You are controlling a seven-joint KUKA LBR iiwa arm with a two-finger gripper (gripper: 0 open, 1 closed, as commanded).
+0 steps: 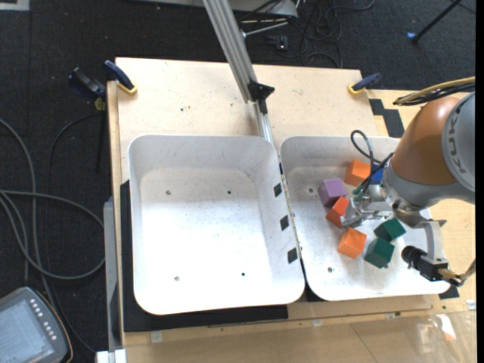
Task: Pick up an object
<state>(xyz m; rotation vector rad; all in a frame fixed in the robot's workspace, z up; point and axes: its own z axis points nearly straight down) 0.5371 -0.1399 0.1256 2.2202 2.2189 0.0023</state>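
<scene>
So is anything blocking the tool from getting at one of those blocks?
Nothing visible does. The tool is already down among the blocks in the right bin, right beside a red-orange block. The blocks crowd together, with a purple block and an orange block close alongside.

One fixed camera looks down slantwise from above on both bins (pixel 204 225).

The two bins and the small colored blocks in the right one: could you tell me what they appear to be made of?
Bins: probably molded plastic, matte white, with rounded corners and a smooth rolled rim; dark specks mark the floor. Blocks, such as the orange one and the green one: solid flat color, sharp edges, no shine, so possibly foam or painted wood; the view cannot settle which.
</scene>
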